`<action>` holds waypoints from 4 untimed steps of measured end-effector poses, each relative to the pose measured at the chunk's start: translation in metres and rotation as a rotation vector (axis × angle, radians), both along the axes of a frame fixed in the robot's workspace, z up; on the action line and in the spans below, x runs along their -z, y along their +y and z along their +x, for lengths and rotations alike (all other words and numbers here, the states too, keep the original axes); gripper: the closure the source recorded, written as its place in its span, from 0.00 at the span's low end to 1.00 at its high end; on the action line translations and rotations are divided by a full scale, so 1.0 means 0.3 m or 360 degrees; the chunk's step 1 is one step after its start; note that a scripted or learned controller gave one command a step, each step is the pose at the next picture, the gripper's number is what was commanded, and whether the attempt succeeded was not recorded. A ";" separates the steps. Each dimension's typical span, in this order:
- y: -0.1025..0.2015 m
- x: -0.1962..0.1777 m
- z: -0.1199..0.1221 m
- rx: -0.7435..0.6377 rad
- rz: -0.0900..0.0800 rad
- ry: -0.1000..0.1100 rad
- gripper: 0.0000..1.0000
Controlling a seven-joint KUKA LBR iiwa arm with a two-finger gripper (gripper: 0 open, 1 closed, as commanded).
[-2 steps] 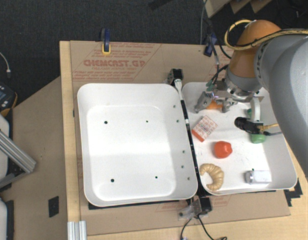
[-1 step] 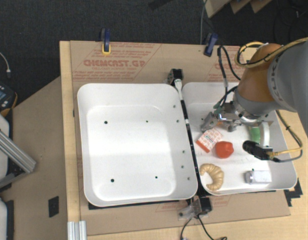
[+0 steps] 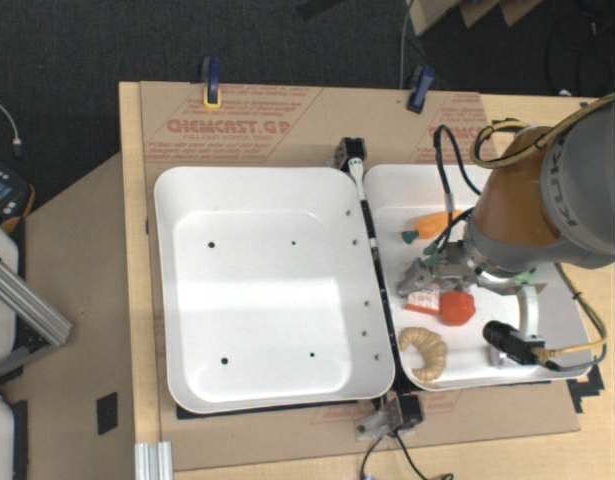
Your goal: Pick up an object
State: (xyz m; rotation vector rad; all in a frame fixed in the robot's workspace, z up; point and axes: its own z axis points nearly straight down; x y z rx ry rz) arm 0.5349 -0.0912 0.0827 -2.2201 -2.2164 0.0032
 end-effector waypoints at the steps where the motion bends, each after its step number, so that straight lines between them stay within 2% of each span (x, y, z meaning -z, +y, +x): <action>1: -0.001 0.000 0.004 -0.0002 -0.0001 -0.0001 0.00; 2: 0.078 -0.349 -0.186 -0.0005 -0.0003 -0.0011 0.00; 3: 0.076 -0.331 -0.184 -0.0002 -0.0003 -0.0002 0.00; 4: -0.004 -0.100 -0.049 -0.0001 -0.0004 0.0003 0.00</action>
